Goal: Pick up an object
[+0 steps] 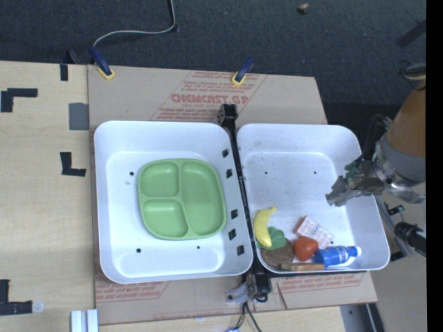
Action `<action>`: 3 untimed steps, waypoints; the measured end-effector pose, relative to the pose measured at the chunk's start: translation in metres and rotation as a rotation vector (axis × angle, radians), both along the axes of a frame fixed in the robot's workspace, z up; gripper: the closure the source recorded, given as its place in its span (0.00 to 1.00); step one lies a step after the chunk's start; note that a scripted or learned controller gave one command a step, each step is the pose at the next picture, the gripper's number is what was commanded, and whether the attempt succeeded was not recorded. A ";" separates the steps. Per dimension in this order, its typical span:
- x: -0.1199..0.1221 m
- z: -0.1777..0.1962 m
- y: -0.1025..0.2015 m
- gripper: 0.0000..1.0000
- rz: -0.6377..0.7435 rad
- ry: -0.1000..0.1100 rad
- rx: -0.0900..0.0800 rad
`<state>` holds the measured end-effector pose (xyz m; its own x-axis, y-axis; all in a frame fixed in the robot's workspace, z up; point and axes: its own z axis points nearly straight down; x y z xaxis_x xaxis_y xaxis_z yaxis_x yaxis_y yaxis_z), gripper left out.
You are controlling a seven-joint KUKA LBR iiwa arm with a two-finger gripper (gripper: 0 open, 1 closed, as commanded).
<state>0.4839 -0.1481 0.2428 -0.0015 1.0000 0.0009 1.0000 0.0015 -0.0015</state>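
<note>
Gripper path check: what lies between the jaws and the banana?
In the camera view, bare white bin floor separates the gripper from the banana.

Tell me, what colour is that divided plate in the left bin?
Light green, seen clearly in the camera view.

A small heap fills the near left corner of the right bin (pixel 304 140): a yellow banana (pixel 264 225) curved upright, touching a green piece (pixel 277 238); a red object (pixel 306 248) beside a blue bottle (pixel 336 256) lying flat; a white-and-red packet (pixel 313 229) just behind.
</note>
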 end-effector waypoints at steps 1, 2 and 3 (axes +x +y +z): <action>0.000 0.037 -0.041 1.00 -0.002 -0.001 -0.002; 0.002 0.025 -0.069 1.00 -0.002 0.000 -0.002; 0.000 -0.001 -0.071 1.00 -0.002 0.000 -0.001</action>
